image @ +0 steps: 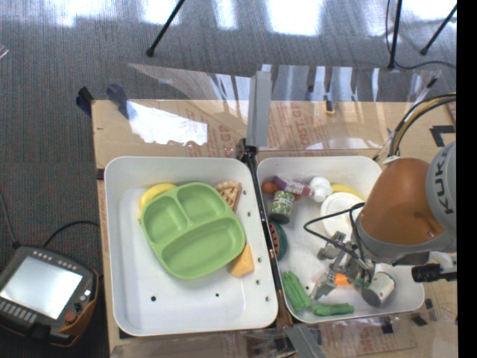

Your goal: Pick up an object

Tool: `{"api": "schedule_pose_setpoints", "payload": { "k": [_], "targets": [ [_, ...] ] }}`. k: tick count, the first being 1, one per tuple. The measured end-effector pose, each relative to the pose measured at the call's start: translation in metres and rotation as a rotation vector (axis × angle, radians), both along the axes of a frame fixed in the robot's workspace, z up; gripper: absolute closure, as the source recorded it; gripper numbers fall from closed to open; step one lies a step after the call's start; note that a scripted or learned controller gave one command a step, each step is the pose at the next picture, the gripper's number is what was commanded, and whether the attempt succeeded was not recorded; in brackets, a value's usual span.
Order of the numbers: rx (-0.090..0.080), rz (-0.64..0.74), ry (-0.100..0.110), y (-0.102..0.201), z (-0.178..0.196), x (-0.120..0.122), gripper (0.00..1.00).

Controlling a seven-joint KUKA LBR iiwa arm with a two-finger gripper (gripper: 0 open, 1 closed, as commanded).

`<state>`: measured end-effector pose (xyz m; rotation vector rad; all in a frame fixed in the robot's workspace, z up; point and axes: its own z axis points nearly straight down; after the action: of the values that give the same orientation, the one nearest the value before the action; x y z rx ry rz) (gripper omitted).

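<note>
My gripper [343, 274] is low in the right bin [373, 168], near its front edge. Its fingers stand open on either side of a small orange piece [340, 280] that lies on the bin floor. A silver can [378, 289] lies on its side just right of the gripper. Green bean pods [297, 291] and another green pod [332, 309] lie to its left and in front. The arm's grey and orange wrist [402, 203] covers the right part of the bin.
Farther back in the right bin are a small dark bottle [282, 205], a white ball [320, 188] and a white plate [339, 209]. The left bin [127, 289] bears a green divided plate [193, 228], a yellow piece [154, 193] and an orange wedge [243, 262].
</note>
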<state>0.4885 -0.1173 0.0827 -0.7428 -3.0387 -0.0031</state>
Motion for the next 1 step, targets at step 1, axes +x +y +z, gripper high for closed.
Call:
{"api": "schedule_pose_setpoints", "payload": {
  "k": [1],
  "targets": [
    [-0.002, 0.004, -0.010, -0.0003, 0.0131, 0.0036, 1.00]
  ]
}}
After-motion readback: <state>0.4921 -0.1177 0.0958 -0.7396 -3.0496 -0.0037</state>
